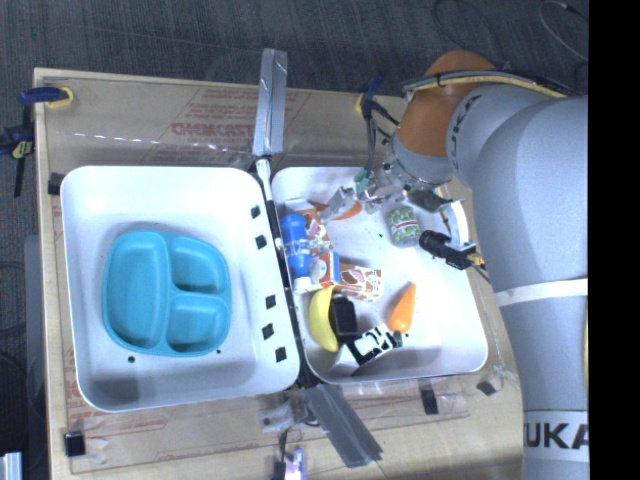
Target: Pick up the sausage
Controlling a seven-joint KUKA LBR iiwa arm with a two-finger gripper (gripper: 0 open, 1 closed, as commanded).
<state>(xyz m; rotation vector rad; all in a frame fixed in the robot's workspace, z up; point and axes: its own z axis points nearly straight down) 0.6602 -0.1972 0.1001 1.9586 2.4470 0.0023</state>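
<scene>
Closest up: big grey arm [530,198] with the orange band, reaching in from the right over the far end of the right bin [478,340]. Gripper [366,190] low by the bin's far wall. Cannot tell how wide it is, or if it has hold of anything.

Looks like the sausage [332,208]: a thin red-brown thing just beside the gripper, on the side toward the middle wall. Too small to be sure. Touching or nearly touching the blue bottle [293,238].

To do this step well: come straight down over the middle of the sausage. Turn the wrist so the grip goes across the thin way, not along the long way. Go slow near the floor of the bin. Close softly, then lift straight up and check for something held.

Not much room here. Far wall close behind, middle wall and blue bottle close on one side, small green round thing [403,226] near on the other. Best to stay away from the walls. More open white floor between the green thing and the carrot [400,308]. Banana [322,318] and patterned packet [360,283] well clear at the near end. Left bin [72,203] with the blue divided plate [165,290] out of the way on the tabletop [150,108].
</scene>
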